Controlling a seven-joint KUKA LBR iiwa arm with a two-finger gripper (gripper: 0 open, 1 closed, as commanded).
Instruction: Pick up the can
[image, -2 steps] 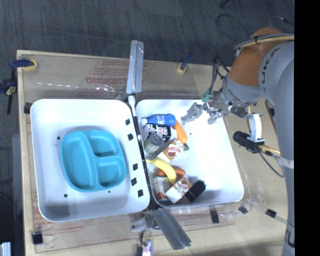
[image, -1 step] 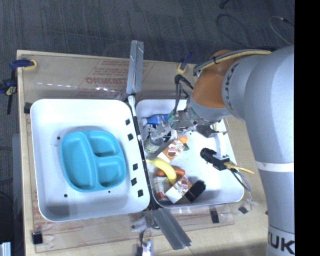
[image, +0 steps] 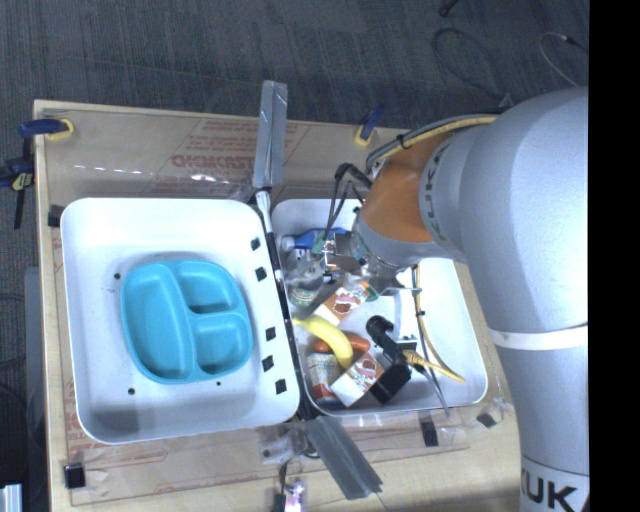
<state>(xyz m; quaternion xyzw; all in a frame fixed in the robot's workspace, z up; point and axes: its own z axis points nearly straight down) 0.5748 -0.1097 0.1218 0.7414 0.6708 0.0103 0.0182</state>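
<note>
We see a blue tray (image: 185, 320) of smooth plastic with a soft shine. The left bin (image: 90, 400) and right bin (image: 465, 330) look like smooth white plastic. The bench (image: 120, 470) looks like pale wood. The arm (image: 530, 220) is smooth, matt grey.

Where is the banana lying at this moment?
In the camera view, the banana lies in the right bin, near the wall next to the left bin. A small white carton lies just below it.
</note>
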